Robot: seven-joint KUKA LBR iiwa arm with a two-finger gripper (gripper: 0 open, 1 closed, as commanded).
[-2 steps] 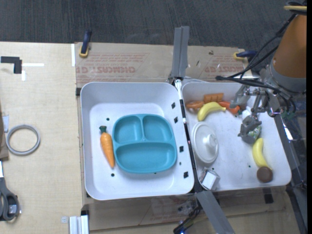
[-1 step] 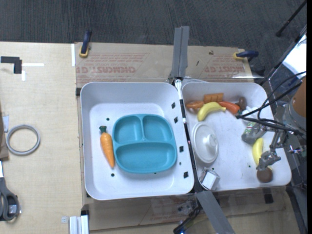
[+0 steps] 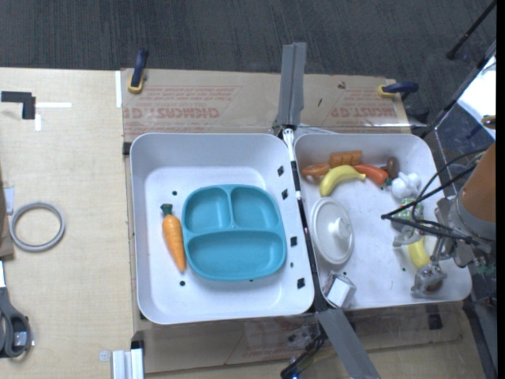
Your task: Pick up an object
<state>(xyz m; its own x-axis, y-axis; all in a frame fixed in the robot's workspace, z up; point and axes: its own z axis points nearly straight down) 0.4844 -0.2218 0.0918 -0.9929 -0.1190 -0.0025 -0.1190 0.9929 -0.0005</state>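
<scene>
Low in the right bin point(image 3: 371, 144), at its lower right corner: claw point(image 3: 428, 279), hanging off the grey arm point(image 3: 473, 212) reaching in from the right. Cannot tell whether parted or closed, metal tips too small and tangled with black cables. Just beside the claw, up and left of it, touching or nearly so: a yellow piece point(image 3: 416, 253), partly hidden by cables. Farther up, near the bin's top wall: yellow banana point(image 3: 341, 178), orange-red carrot-like piece point(image 3: 372, 173), brown sausage shape point(image 3: 316, 169), white lump point(image 3: 405, 185). Left of the claw, well apart: round white lid point(image 3: 333, 230) with a knob; below that, a small white-and-grey block point(image 3: 339, 290). Far left, in the other bin point(image 3: 150, 235): teal divided plate point(image 3: 234, 232), toy carrot point(image 3: 173, 238) just beside its far edge. Beyond, on the tabletop point(image 3: 71, 164): grey tape ring point(image 3: 35, 226)
</scene>
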